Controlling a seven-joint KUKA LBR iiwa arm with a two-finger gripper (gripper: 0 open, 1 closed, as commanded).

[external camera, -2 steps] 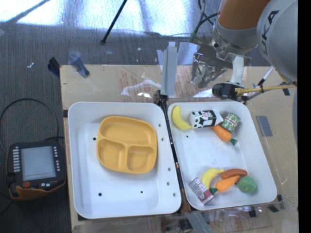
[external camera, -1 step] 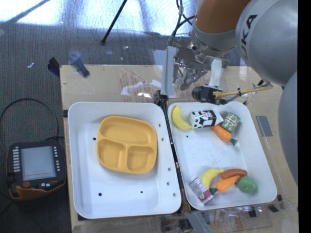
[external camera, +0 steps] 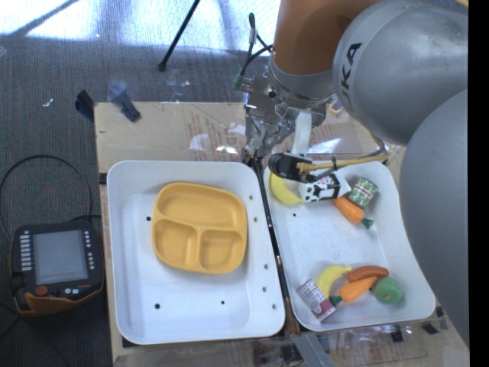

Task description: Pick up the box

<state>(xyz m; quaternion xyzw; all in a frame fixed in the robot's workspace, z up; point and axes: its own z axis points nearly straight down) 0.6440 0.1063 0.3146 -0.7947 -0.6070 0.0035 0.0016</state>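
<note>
- Right now I am watching the arm (external camera: 397, 60) reaching in from the upper right of the frame, its orange band sitting at top centre.
- I am seeing the gripper (external camera: 263, 147) hanging over the top edge of the bench, just above the gap between the two bins; whether it is apart or together I cannot tell, since the wrist is hiding that part.
- I am finding the box (external camera: 322, 189), a small cow-patterned carton, lying in the upper left part of the right bin (external camera: 405, 243), just right of the gripper and apart from it.
- I am noting a yellow banana (external camera: 284, 191) touching the box on its left, and a carrot (external camera: 351, 209) and a green can (external camera: 364, 190) lying close on its right.
- I am seeing, lower in the right bin, a small red packet (external camera: 314, 297), a second banana (external camera: 332, 278), another carrot (external camera: 356, 289), a sausage (external camera: 367, 273) and a green fruit (external camera: 389, 290) bunching together.
- I am seeing a yellow divided tray (external camera: 200, 228) sitting in the left bin (external camera: 137, 297), centre-left of the frame.
- I am spotting the teach pendant (external camera: 56, 270) lying on the floor at the lower left.
</note>
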